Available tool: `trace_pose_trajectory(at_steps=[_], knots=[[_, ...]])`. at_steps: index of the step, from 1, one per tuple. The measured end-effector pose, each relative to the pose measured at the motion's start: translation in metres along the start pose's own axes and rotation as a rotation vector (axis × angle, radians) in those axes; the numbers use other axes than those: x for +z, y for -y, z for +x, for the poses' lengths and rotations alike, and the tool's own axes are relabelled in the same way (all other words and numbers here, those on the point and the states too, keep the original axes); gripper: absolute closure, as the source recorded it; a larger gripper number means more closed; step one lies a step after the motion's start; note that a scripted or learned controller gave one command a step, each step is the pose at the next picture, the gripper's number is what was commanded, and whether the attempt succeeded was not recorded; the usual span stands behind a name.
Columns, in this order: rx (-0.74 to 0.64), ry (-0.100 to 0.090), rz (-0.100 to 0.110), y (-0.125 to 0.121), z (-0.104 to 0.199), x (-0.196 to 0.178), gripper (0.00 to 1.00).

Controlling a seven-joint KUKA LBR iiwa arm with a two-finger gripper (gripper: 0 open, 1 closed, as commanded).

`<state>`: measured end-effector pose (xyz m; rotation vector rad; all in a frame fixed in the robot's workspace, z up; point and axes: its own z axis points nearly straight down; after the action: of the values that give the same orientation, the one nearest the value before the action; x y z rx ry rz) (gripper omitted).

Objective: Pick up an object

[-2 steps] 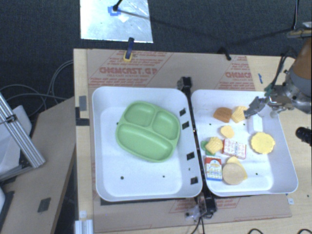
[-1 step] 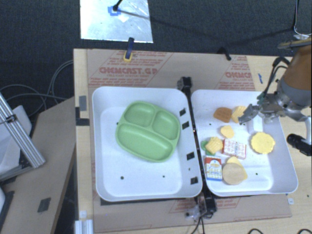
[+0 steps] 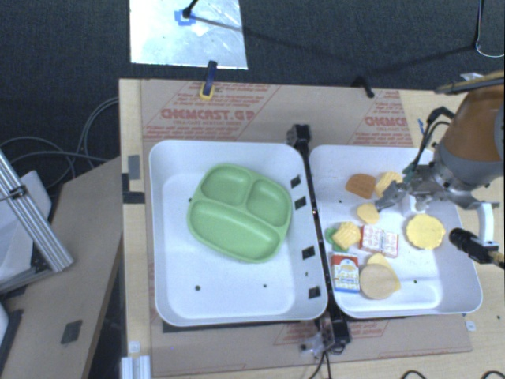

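A bench (image 3: 260,109) faced with printed brown board is seen from above, and two shallow white bins are set side by side on it. The left bin (image 3: 177,287) is taken up largely by a green divided plate (image 3: 239,212), which is laid at a slant near the middle. The right bin (image 3: 450,290) is placed just beside the left bin, across a narrow black divider (image 3: 312,212).

The grey arm with its orange band (image 3: 473,136) is reached in over the far right corner of the right bin, and the gripper (image 3: 410,189) is lowered among the toy food there. Whether anything is held by it cannot be told from this angle.

Inside the right bin, a yellow disc (image 3: 425,231) is seen just right of the gripper. A tan round piece (image 3: 379,281) is placed at the bin's near side, touching a small printed carton (image 3: 345,272). A red-and-white packet (image 3: 379,241) is set near the bin's middle, with a yellow-and-green piece (image 3: 346,234) just left of it. A brown piece (image 3: 361,185) and a pale yellow piece (image 3: 386,183) are found near the bin's far edge, left of the gripper, and a small yellow lump (image 3: 368,212) is seen below them.
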<state>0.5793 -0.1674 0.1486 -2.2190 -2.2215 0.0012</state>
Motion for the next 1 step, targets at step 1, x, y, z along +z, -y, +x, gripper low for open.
trace_pose_trajectory(at_steps=[1], knots=[[-0.003,-0.001,0.0,-0.0014,0.0082,0.0595,0.0]])
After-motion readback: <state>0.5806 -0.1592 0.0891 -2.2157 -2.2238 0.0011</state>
